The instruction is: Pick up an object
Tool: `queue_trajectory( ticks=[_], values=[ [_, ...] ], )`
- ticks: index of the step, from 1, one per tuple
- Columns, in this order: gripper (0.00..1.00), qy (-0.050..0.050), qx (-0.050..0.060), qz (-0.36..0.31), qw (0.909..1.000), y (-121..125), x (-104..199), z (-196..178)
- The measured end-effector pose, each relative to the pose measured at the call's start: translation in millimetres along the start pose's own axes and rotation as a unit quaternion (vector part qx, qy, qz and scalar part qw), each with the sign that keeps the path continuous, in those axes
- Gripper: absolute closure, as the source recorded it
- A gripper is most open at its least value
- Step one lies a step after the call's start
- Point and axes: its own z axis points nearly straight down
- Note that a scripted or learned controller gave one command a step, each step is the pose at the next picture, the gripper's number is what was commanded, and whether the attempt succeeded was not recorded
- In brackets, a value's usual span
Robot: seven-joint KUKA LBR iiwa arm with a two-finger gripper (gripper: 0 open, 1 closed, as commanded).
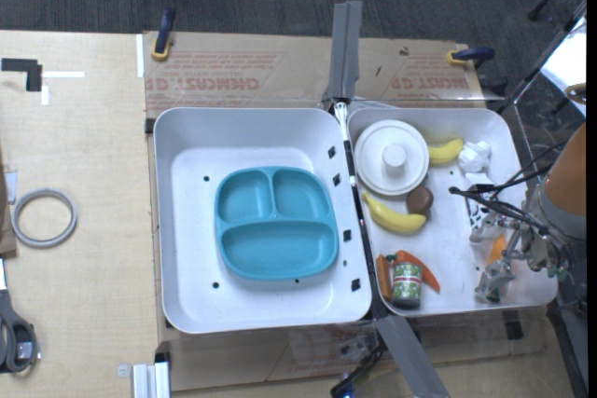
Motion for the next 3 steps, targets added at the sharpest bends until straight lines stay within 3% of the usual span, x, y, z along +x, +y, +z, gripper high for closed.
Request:
queue_trajectory(
  ticks=[1,2,3],
  values=[
    [0.0,-0.001,0.0,-0.062,0.9981,2.5,-27.8,-0.4],
    [1.0,-0.003,0.001,-0.064,0.9979,3.6,-29.2,-10.0],
    [0.0,-0.003,0.001,-0.064,0.9979,3.9,-29.2,-9.8]
  ],
)
